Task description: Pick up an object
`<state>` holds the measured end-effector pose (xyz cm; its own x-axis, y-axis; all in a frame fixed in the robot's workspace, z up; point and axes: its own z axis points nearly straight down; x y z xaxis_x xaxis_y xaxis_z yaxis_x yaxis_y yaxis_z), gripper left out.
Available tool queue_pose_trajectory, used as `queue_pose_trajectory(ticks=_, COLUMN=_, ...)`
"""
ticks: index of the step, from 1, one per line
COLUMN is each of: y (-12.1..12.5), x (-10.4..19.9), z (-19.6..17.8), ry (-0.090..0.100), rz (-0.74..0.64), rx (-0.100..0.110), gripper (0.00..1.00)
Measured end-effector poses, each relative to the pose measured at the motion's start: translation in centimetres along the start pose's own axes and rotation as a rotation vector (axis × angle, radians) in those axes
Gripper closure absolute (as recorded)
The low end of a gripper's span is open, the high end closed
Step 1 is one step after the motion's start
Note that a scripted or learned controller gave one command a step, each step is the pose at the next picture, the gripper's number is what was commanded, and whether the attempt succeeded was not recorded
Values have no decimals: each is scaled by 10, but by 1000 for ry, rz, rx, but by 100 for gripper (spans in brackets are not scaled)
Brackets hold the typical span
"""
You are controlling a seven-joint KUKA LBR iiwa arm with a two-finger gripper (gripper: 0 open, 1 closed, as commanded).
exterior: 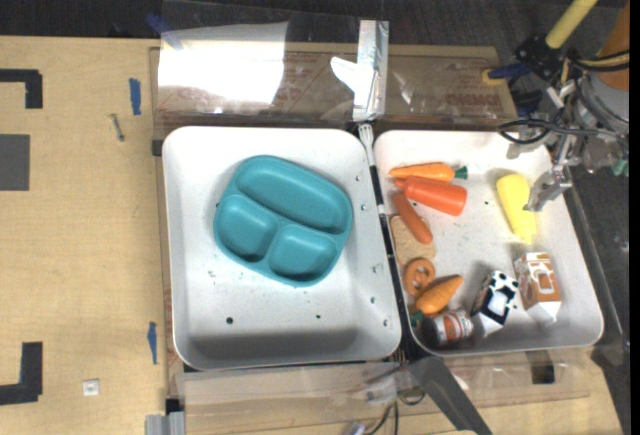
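The right white bin point(585, 268) holds several toy foods. A carrot point(424, 170) lies at its far left above an orange-red piece point(436, 195), with a brown sausage point(412, 220) below them. A pretzel point(418, 272), an orange pastry point(438, 293) and a small can point(452, 327) lie near the front. A black-and-white piece point(499, 296) and a small carton point(540, 283) sit at the front right. My gripper point(543, 193) hangs over the bin's far right side, just right of a yellow piece point(515, 204).
The left white bin point(190, 253) bears a teal divided plate point(283, 218). A clear plastic wall point(260, 73) stands behind both bins. Cables and the arm's wrist point(590, 128) crowd the far right corner. The wooden bench point(70, 223) extends to the left.
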<state>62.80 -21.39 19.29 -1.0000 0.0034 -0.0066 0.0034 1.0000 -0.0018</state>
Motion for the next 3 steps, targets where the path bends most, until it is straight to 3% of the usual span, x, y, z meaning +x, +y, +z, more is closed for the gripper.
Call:
queue_pose_trajectory(ticks=1, y=-7, x=69, z=104, ry=-3, rz=-144, rx=-3, gripper=0)
queue_pose_trajectory(ticks=2, y=-6, x=64, z=90, ry=-18, rz=-147, rx=2, gripper=100)
queue_pose_trajectory(ticks=3, y=45, x=-14, z=9, ry=-14, rz=-165, rx=-1, gripper=100)
